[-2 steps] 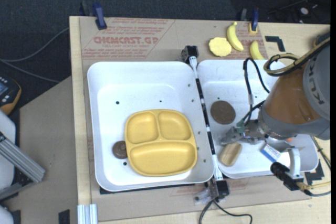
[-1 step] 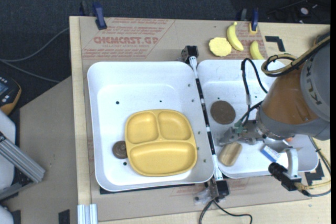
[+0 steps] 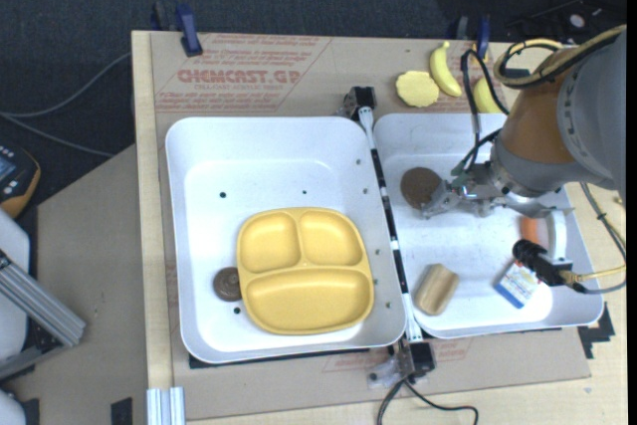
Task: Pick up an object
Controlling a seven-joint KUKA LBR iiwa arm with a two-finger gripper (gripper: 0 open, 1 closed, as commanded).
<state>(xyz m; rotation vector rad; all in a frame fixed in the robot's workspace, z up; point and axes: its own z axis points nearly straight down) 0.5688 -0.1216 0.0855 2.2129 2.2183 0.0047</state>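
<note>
1. Camera view, left bin (image 3: 189,214): a yellow divided plate (image 3: 304,269) lies in its lower half, toward 6 o'clock, with a small brown disc (image 3: 228,285) touching the plate's edge at 9 o'clock. Neither is near the arm, so I judge they are not the target of this try.
2. Camera view, right bin (image 3: 478,314): the arm (image 3: 567,129) comes in from 3 o'clock and bends down so the gripper (image 3: 438,199) sits low over the bin's upper left part, just beside a round brown object (image 3: 419,185).
3. The fingers look slightly spread, with the brown object at their tips at about 10 o'clock; nothing sits between them (so no grasp yet, as I read it).
4. Other candidates lie apart: a tan block (image 3: 435,289) at 6 o'clock of the bin, and a blue and white packet (image 3: 516,285) and an orange piece (image 3: 530,229) toward 4 o'clock.
5. Outside the bin at 12 o'clock lie yellow toy fruits (image 3: 430,81), out of play.
</note>
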